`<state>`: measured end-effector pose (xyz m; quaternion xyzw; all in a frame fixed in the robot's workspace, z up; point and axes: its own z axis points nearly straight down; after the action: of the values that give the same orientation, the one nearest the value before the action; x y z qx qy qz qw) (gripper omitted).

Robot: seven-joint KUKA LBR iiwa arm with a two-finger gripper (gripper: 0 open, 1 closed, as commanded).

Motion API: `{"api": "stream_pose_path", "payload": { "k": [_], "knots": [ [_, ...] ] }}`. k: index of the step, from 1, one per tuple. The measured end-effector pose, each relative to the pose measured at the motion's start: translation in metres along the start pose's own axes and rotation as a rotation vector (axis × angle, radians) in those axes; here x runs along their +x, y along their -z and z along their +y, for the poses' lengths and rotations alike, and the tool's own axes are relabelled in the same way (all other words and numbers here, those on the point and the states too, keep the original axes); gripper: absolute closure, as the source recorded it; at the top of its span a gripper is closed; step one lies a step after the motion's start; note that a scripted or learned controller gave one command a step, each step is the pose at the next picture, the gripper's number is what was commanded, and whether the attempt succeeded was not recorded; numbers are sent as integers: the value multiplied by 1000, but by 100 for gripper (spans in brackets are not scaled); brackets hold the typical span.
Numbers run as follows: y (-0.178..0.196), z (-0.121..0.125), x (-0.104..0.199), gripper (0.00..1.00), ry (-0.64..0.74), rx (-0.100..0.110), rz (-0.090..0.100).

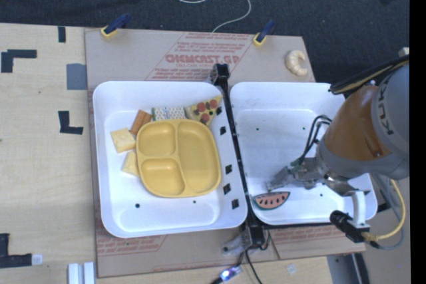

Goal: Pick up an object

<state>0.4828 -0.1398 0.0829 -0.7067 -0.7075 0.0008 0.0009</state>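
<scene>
Red and green, a toy watermelon slice lies flat near the front wall of the right bin, its long axis running left to right. The arm's hand hangs just above and slightly behind it, nothing between its fingers; how wide they stand I cannot tell. A yellow divided plate fills the left bin.

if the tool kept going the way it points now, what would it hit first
The tool points leftward and down into the right white bin. It would probably meet the bin's bare floor first, just above the red watermelon-slice toy. Depth is hard to judge from this slant.
</scene>
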Motion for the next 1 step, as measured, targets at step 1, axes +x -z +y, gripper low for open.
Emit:
{"api": "stream_pose_path", "payload": {
  "k": [1],
  "knots": [
    [12, 1, -1, 100, -1, -3, -2]
  ]
}}
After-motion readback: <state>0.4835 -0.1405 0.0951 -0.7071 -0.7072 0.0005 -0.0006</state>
